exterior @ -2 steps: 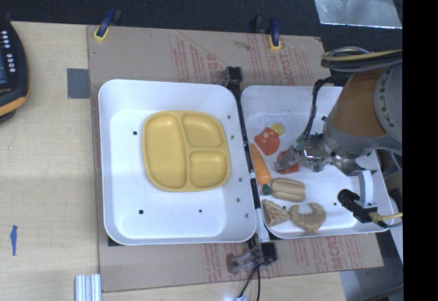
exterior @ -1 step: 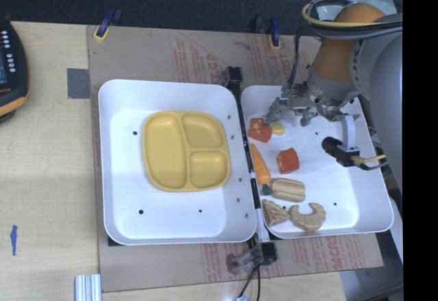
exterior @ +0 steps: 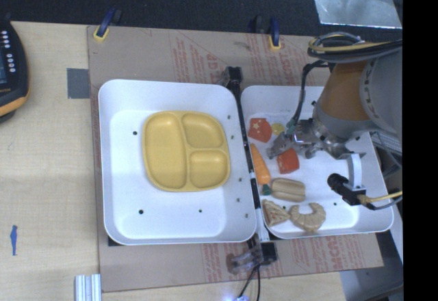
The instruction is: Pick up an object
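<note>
We are noting the left bin (exterior: pixel 116 156) carrying a yellow divided plate (exterior: pixel 185 150), which is lying flat near its centre. Moving right, the right bin (exterior: pixel 369 221) is holding the loose items: a red piece with a star (exterior: pixel 259 129) at its upper left, an orange carrot (exterior: pixel 259 164) lying along its left wall, a tan bun (exterior: pixel 288 189) below that, and a bread slice (exterior: pixel 275 213) and croissant (exterior: pixel 308 217) along the bottom edge. The gripper (exterior: pixel 293 144) is hanging low over a red block (exterior: pixel 288 161), and we cannot tell how its fingers are standing. The grey arm (exterior: pixel 356 98) is reaching in from the right.
</note>
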Robot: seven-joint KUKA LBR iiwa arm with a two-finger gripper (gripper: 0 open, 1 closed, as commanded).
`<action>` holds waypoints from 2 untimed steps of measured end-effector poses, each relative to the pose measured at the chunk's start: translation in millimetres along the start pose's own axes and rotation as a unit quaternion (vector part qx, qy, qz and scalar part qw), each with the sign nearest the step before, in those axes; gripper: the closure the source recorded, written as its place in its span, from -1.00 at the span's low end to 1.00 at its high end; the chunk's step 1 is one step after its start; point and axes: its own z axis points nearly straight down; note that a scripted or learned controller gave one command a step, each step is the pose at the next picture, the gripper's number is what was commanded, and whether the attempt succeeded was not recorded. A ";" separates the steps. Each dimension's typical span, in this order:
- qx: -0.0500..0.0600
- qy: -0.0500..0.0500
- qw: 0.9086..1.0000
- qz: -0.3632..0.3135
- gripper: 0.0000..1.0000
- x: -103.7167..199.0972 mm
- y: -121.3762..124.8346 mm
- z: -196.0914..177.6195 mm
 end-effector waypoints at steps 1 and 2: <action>-0.003 -0.001 1.000 -0.001 1.00 -0.6 3.4 -12.3; -0.008 0.001 1.000 -0.005 1.00 77.5 -32.3 -110.4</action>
